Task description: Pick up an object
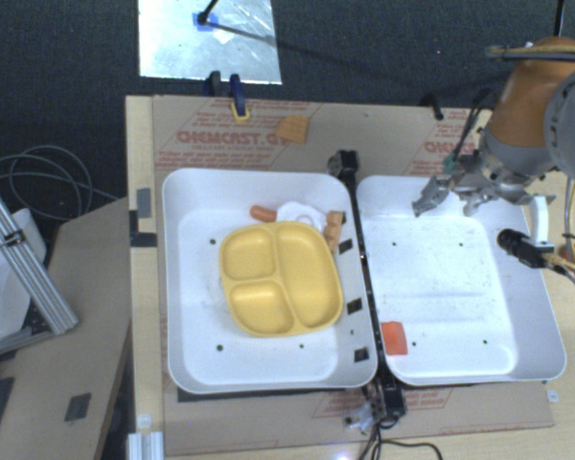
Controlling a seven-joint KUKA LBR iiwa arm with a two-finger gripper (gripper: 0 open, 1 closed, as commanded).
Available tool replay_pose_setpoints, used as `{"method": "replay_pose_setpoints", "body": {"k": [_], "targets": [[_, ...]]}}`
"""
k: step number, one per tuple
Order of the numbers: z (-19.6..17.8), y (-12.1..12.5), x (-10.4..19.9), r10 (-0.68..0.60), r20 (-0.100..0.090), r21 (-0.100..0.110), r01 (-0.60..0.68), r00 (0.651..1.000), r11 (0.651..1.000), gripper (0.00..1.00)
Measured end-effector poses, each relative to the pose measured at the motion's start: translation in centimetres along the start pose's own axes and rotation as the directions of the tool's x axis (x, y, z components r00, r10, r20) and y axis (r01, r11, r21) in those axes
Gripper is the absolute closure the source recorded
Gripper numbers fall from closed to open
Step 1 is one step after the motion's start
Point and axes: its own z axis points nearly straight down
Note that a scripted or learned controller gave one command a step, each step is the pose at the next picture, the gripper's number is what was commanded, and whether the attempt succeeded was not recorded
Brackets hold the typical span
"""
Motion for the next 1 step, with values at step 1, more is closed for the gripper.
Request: {"method": "replay_pose_setpoints", "body": {"k": [1], "targets": [[2.83, 2.18, 1.09, -0.003, 0.0, -0.001, 0.003, 1.0, 1.0, 0.0]]}}
